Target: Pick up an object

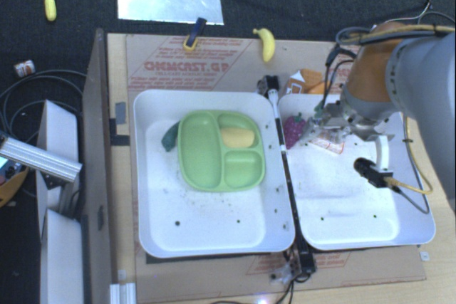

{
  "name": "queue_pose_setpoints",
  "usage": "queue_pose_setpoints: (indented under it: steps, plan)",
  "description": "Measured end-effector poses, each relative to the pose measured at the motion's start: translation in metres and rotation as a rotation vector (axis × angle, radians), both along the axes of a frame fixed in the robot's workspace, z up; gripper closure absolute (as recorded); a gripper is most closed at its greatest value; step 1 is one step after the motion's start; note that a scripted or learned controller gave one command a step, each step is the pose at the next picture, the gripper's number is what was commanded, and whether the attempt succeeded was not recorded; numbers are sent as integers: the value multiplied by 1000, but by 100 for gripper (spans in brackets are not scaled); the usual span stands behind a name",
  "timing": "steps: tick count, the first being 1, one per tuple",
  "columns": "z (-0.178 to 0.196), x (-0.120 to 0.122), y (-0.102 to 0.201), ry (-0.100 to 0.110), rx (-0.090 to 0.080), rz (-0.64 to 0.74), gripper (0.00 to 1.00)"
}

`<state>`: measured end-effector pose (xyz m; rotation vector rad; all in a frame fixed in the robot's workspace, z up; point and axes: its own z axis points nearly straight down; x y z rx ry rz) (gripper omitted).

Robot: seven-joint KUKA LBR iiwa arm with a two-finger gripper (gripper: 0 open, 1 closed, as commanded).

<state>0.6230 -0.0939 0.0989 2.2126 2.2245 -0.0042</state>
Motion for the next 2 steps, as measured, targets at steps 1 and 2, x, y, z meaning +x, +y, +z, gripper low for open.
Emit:
queue_pose_setpoints:
  steps: [1,2]
  plan:
    - [-9,49,1,-8,-2,-1,0]
    - [-2,47,4,-6,4,1,100]
